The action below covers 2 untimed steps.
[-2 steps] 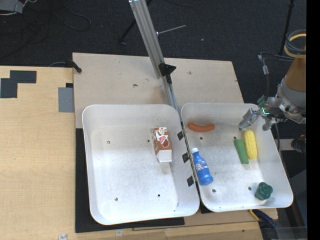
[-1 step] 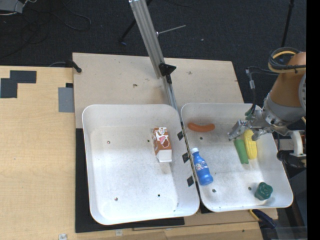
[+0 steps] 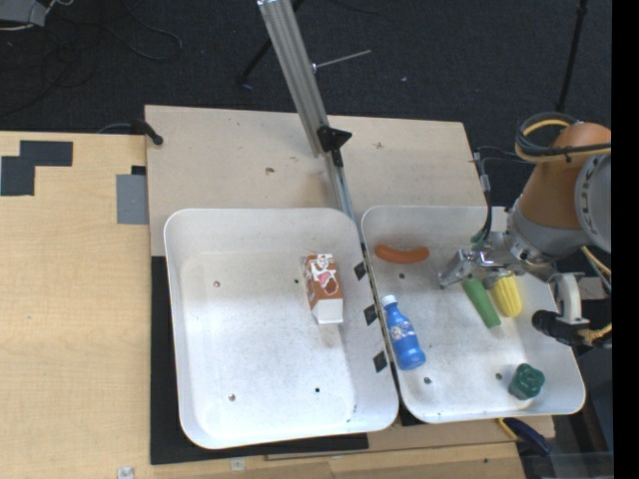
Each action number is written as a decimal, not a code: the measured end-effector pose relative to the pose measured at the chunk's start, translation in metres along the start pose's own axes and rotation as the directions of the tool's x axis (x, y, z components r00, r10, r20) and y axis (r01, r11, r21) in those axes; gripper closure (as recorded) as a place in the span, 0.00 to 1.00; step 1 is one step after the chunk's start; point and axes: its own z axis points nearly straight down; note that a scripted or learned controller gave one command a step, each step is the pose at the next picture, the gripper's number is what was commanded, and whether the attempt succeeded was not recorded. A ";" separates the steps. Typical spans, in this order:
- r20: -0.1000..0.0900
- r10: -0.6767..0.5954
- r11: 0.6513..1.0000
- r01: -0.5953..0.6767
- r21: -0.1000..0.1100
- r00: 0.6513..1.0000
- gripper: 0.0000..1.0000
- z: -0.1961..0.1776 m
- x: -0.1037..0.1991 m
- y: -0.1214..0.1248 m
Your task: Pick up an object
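So nothing's been picked up yet as far as I can tell: the right bin [image 3: 439,397] on the bench [image 3: 240,158] still has everything lying loose in it, and the left bin [image 3: 200,367] just has a little carton [image 3: 323,288] near its 3 o'clock edge. The pincer [image 3: 461,267] sits low at about 2 o'clock in the right bin, can't tell its state from this angle. Closest grabs are the green cylinder [image 3: 481,301] and corn cob [image 3: 506,293] just at its 4 o'clock, sausage [image 3: 401,254] at 9, blue bottle [image 3: 401,334] at 7, green lump [image 3: 526,380] well off at 5.
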 end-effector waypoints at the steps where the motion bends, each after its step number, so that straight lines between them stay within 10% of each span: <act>1: 0.000 0.000 1.000 0.000 0.002 1.000 1.00 -0.010 0.000 -0.001; 2: 0.013 0.006 1.000 -0.006 -0.004 1.000 1.00 -0.073 -0.003 0.004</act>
